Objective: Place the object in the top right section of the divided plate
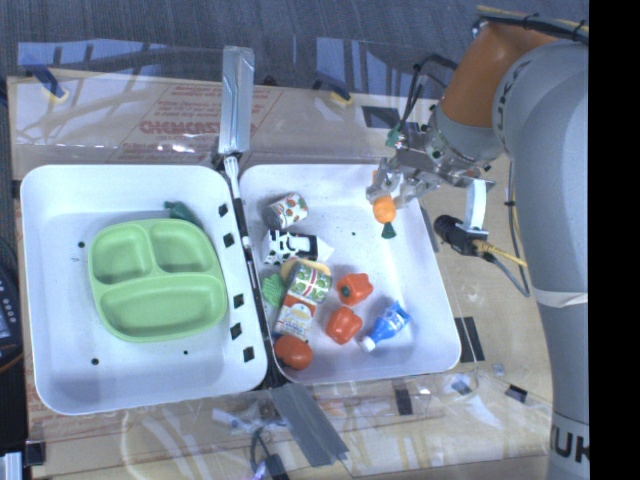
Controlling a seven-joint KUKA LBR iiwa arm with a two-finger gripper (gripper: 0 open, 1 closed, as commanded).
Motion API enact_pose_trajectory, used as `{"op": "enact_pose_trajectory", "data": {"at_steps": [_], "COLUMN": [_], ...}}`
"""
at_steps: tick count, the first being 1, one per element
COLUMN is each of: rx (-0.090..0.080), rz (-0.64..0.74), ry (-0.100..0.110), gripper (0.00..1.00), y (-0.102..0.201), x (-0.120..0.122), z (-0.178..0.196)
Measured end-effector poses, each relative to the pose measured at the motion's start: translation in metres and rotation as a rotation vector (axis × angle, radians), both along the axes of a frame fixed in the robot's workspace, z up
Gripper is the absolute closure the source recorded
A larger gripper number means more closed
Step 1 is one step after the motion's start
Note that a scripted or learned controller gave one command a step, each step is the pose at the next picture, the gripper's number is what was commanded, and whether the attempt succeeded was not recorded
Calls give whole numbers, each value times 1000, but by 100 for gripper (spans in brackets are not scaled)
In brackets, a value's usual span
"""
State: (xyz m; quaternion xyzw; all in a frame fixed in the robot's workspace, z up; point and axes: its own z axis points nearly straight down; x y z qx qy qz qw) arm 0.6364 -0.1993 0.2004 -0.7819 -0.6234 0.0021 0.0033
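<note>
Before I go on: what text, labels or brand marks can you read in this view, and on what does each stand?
"KU": white letters, cut off by the frame edge, on the arm's grey base.
Red print under the clear sheet behind the bins: mirrored and blurred, unreadable.
Label on the juice carton: too small to read.
Label on the blue bottle: too small to read.

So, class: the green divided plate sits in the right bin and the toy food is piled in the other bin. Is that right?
Not quite. The camera view shows the green divided plate in the left bin; the toy food, such as the blue bottle, is piled in the right bin.
</note>
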Motion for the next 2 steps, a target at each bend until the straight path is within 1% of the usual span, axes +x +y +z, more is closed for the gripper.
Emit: {"op": "enact_pose_trajectory", "data": {"at_steps": [1, 2], "rx": [1, -14], "rz": [255, 652], "ry": [-5, -13], "gripper": [100, 100], "y": [42, 85], "x": [-87, -81], "z": [-109, -106]}}
